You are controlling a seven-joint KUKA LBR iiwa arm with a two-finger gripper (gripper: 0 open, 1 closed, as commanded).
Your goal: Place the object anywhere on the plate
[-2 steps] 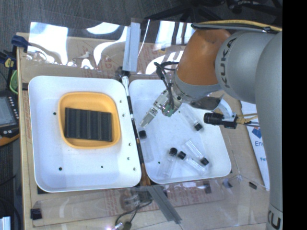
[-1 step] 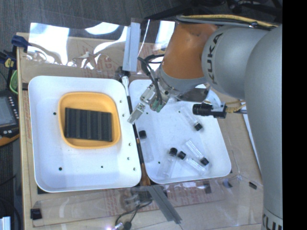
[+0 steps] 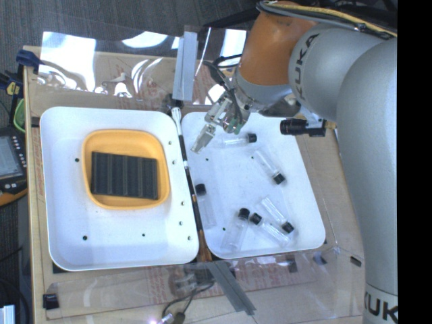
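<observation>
Several clear vials with black caps lie scattered in the right bin (image 3: 307,181), and that scatter is the main hazard: they are small, round and see-through, so a pinch could slip off one, roll it aside, or catch two lying close, as with the cluster near the bin's lower right (image 3: 266,218). One vial (image 3: 237,140) lies just below and right of the claw (image 3: 212,130), near the upper middle of the frame; another (image 3: 268,166) sits a little lower and to the right, and one lies against the bin's left wall (image 3: 201,193). The claw hangs over the upper left corner of the right bin, tilted down toward the lower left, its pale fingers (image 3: 202,140) seeming close together with little gap between them; nothing is visibly held between them, though a clear vial would be hard to make out there. Whether the tip touches the bin floor I cannot tell. The plate (image 3: 125,144), yellow with a dark ribbed insert (image 3: 125,174), rests in the left bin (image 3: 61,235), well apart from every vial, so no vial is on it yet. A second risk, in my judgement, is the carry across the raised rims between the bins: a weak grip on so slick a thing could drop it short, onto the left bin's bare floor or the worktop (image 3: 101,295) instead of the plate.
</observation>
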